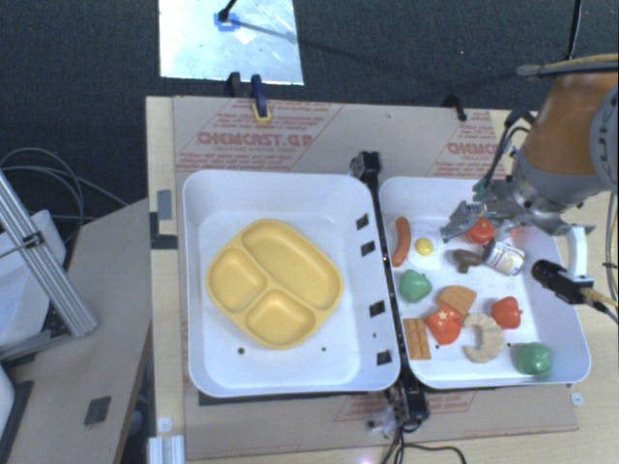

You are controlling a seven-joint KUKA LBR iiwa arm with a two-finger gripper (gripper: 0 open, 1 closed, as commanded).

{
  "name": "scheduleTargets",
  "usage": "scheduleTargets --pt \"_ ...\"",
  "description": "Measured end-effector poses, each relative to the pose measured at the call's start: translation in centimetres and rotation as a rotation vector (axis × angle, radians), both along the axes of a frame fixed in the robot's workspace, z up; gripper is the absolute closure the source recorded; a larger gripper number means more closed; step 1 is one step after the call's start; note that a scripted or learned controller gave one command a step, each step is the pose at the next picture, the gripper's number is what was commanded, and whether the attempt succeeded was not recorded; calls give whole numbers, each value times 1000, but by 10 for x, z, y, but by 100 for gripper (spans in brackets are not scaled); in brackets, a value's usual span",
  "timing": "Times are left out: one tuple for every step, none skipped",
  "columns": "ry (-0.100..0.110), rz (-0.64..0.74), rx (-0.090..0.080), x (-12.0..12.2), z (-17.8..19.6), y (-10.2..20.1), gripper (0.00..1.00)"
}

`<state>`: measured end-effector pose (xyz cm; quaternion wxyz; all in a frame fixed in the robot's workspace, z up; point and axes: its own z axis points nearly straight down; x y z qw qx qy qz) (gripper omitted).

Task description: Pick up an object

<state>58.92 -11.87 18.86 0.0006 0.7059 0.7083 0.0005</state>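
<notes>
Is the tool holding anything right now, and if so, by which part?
It cannot be told. The tool is down in the right bin by a small orange-red toy, but the wrist hides the contact, so no hold shows.

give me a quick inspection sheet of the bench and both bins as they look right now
surface: bench bears a board printed with red text and two white bins side by side
left bin: holds a yellow divided plate
right bin: toy food, among it an orange sausage, yellow ball, green pepper, cracker, small white can and a green piece at the near corner
clutter: clamps at the board's far edge
gripper: low over the right bin's far part, by a red piece; grasp cannot be judged
cables: grey loops at left, a black lead at upper right
surroundings: shiny sheet on dark floor
</notes>
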Motion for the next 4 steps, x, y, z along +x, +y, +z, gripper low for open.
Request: scheduleTargets --pt "-2 1 -1 60 -88 -77 0" --pt "3 -3 0 26 -105 -80 0" --pt "-7 -1 -2 30 -91 -80 100" --pt "-17 11 1 75 29 12 100"
